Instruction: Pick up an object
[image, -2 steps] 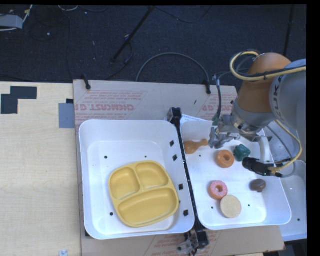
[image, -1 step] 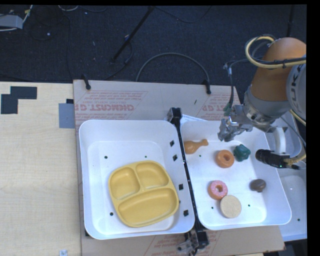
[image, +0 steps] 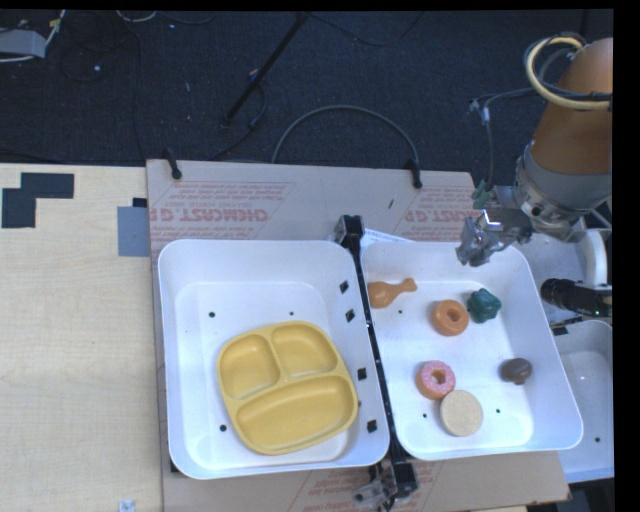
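The gripper (image: 484, 243) hangs over the right bin's (image: 560, 400) far edge; its state cannot be told. The nearby orange donut (image: 450, 318) is judged light, rigid, best pinched across its ring.

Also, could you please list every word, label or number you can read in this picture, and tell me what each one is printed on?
"CHEMCAST. G.P": red print on the cardboard sheet behind the left bin, upside down from this camera.
The same red print repeats on the cardboard behind the right bin and along the front edge, too broken up to read.
Nothing legible on the yellow tray or the toy food.
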